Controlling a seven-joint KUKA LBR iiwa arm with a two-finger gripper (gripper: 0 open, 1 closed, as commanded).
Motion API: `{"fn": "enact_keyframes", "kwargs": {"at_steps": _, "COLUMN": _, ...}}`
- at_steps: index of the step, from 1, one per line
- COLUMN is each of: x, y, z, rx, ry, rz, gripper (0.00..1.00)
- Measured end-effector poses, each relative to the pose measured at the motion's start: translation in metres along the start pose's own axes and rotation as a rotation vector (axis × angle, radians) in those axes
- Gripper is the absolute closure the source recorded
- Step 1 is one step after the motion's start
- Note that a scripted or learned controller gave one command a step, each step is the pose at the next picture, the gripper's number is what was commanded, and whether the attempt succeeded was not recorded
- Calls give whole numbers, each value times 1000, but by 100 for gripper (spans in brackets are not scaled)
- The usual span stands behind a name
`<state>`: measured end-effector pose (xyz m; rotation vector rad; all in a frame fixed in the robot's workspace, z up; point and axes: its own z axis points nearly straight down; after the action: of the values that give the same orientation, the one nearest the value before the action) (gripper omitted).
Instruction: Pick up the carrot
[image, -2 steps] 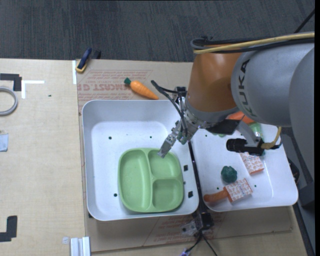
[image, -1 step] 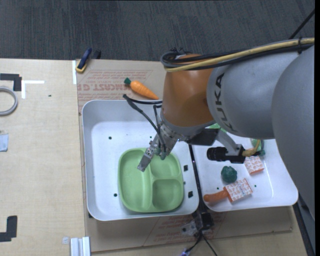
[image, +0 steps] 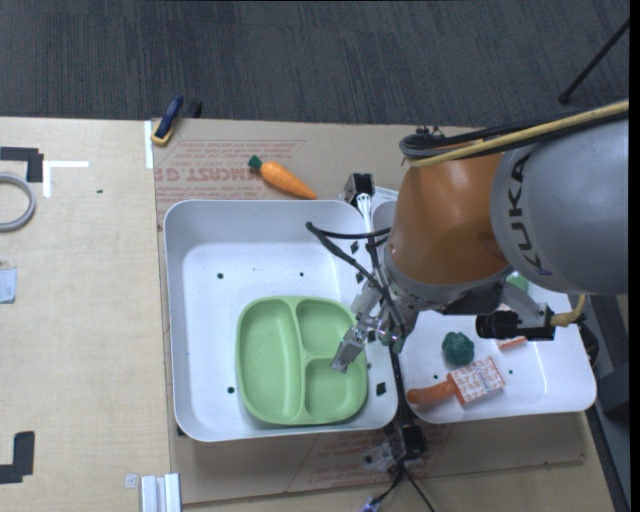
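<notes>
Carrot's sitting outside the bins while the gripper hangs over the green plate

The small orange toy carrot with a green top lies on the brown printed cardboard sheet just beyond the far rim of the left shallow white bin. Its long axis runs on a slant, green top pointing up-left and the orange tip down-right toward the bin's far right corner. The grey two-finger gripper is well apart from it, down over the right side of the pale green divided plastic plate in the left bin; can't tell how its jaws stand, and I can't see anything between them. The right white bin has a dark green lumpy toy, a red-and-white patterned packet and an orange-red sausage-shaped toy. The bench is light wood, with dark grey carpet along the far edge.
</notes>
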<state>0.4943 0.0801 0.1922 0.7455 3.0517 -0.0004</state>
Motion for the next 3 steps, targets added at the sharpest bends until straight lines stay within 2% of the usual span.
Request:
{"fn": "enact_keyframes", "kwargs": {"at_steps": 1, "x": -103, "y": 9, "z": -78, "rx": -2, "ry": -4, "rz": -235, "gripper": 0}}
{"fn": "enact_keyframes", "kwargs": {"at_steps": 2, "x": -120, "y": 88, "z": -19, "rx": -2, "ry": -3, "rz": -305, "gripper": 0}}
{"fn": "enact_keyframes", "kwargs": {"at_steps": 3, "x": -41, "y": 171, "z": -12, "rx": -1, "ry": -1, "rz": -203, "gripper": 0}}
